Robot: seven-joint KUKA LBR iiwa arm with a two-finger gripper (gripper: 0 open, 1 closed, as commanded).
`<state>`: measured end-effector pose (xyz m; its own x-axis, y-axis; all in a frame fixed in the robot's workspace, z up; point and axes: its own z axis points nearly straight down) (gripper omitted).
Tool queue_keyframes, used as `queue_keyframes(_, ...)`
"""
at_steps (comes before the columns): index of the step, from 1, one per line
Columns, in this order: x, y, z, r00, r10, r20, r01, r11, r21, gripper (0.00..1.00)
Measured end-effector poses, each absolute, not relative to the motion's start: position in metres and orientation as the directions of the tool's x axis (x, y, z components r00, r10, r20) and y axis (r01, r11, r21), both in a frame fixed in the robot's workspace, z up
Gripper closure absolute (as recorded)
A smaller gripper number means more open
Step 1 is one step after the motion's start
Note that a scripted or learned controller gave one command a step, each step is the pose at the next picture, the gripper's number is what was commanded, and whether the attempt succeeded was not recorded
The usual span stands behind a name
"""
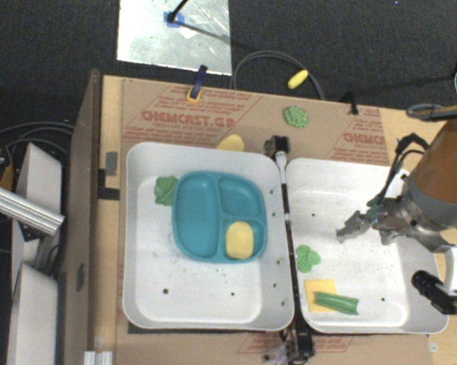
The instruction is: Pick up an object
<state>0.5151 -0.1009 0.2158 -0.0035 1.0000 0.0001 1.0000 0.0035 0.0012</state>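
Where the view begins at the left, the left white bin (137, 289) holds a small green leafy piece (165, 189) against the rim of a blue divided plate (202, 223), and a yellow lemon-like piece (240, 239) sits in the plate's lower right compartment.

Behind the bins, on the cardboard-covered surface (178, 117): a yellow piece (231, 143) at the left bin's far rim, a green knobbly piece (296, 116), and further back a small yellow item (298, 79) by a cable.

Right white bin (330, 186), contents from its left side:
- green leafy piece (307, 258), just beside the dividing wall;
- yellow flat slice (320, 288), near the bin's front;
- long green vegetable piece (336, 303), lying across the slice's front edge and touching it, long axis running roughly left to right along the bin's front wall.

Claw (349, 227): low over the right bin's middle, tips pointing left, fingers look slightly parted with nothing between them, though the view is small.

Governing relation: all three right-bin pieces lie toward the front of the bin from the claw, the leafy piece nearest, to its front-left. In my judgement the long green piece wants fingers closing across its short width, front to back.

Arm (449, 175): enters from the right.
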Motion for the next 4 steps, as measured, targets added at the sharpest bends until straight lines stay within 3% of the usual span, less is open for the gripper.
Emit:
queue_keyframes(1,0.545,-0.082,0.080,-0.005,1.000,0.001,1.000,0.005,0.006,0.00)
queue_keyframes(2,0.651,-0.159,0.087,-0.004,1.000,-0.006,1.000,0.004,0.015,0.00)
queue_keyframes(3,0.574,-0.122,0.084,-0.001,1.000,0.003,1.000,0.001,-0.006,0.00)
queue_keyframes(4,0.649,-0.212,0.087,0.001,1.000,-0.007,1.000,-0.001,0.012,0.00)
